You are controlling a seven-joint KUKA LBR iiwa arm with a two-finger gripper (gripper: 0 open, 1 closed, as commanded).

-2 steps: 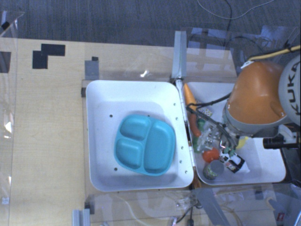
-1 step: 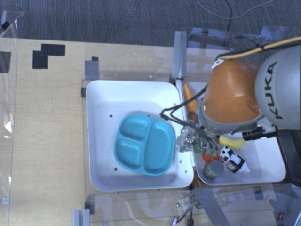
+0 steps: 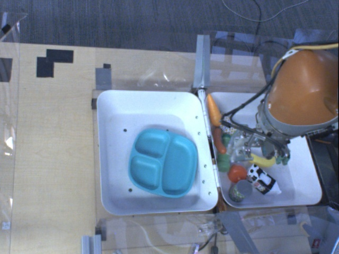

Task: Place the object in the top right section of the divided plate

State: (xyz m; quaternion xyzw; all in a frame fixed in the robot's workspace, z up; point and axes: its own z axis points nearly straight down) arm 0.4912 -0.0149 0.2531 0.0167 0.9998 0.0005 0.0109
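Observation:
A blue divided plate [image 3: 163, 162] lies in the left white bin [image 3: 114, 142], with two small sections on its left and one large section on its right; nothing lies in it. My gripper [image 3: 244, 151] hangs low in the right bin [image 3: 303, 184], under the orange band of the arm [image 3: 302, 89]. It sits among the toys: a yellow banana [image 3: 263, 161] just to its right, a red tomato [image 3: 237, 172] just below it, and a green piece [image 3: 223, 161] to its left. The arm hides the gripper's upper part.
An orange carrot [image 3: 213, 110] and a red-orange pepper [image 3: 218, 139] lie along the right bin's left wall. A black-and-white toy [image 3: 260, 179] and a grey round piece [image 3: 237, 192] sit near its front. A ridge separates the two bins.

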